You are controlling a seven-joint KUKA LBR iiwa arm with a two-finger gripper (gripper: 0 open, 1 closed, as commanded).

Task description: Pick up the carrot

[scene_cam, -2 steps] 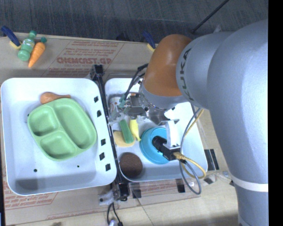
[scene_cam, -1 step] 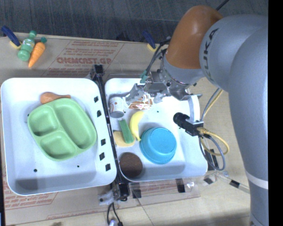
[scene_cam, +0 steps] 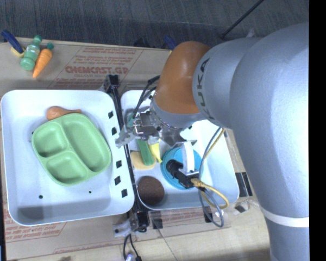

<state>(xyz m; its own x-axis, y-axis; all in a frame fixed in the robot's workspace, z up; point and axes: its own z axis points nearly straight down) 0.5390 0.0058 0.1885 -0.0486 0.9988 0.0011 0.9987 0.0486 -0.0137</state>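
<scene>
Two shallow white plastic bins are seen side by side on a brown cardboard-covered bench. In the left bin, a pale green three-compartment plastic plate lies near the middle. An orange, rounded object is partly tucked behind the plate's upper edge, touching it; its shape is largely hidden, so it cannot be said with confidence what it is.

The small orange toy carrot with a green top is found outside both bins, on the bench at the upper left, well apart from the arm. Just beside it, on its left, a green toy bottle is laid, with a blue and yellow object next to that.

The grey arm with its orange band is extended over the right bin. The two-finger gripper is seen low over the upper left part of that bin, close to the wall between the bins. How far it is opened cannot be told from this slant, and nothing can be made out as held.

Beneath the gripper, a green and yellow block-like object is lain in the right bin. A blue round bowl-like item is placed beside it, and a dark brown round object is set near the bin's lower edge.
</scene>
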